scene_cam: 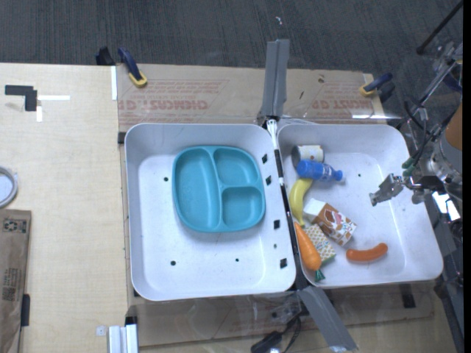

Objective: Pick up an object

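Right bin contents, along its left side: small white cup (310, 154), blue bottle (319, 170) on its side, banana (298, 198), printed carton (336, 226), carrot (307, 248). Sausage (366, 253) lies apart, toward the front.

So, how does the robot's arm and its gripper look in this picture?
The gripper is a small part of grey metal with dark pieces, at the end of a slim grey and black wrist. Thin dark cables and rods run along the arm at the right edge. A bit of orange shows higher up on it.
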`<state>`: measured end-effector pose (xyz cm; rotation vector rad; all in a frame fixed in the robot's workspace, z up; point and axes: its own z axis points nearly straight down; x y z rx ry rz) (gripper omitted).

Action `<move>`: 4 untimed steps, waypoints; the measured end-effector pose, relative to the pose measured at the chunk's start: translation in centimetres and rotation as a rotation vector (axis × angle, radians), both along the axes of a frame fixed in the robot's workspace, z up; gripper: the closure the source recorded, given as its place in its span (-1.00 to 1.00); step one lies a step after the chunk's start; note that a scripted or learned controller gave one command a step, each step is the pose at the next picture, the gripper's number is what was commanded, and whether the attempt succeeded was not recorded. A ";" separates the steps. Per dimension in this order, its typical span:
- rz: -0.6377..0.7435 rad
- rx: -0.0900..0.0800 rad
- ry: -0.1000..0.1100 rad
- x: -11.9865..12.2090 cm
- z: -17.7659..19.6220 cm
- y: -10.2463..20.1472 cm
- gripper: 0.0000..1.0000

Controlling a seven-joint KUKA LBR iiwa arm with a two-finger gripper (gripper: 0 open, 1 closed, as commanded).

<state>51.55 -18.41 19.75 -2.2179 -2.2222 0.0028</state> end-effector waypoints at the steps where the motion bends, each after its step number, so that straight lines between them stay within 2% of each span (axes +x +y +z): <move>1: -0.187 0.000 0.000 -2.2 -0.7 -3.3 -1.00; 2: 0.076 0.001 0.000 -3.9 -8.5 1.9 -1.00; 3: 0.052 0.001 0.000 -3.9 -10.7 1.6 -1.00; 4: 0.049 0.000 -0.001 -3.8 -9.8 1.5 1.00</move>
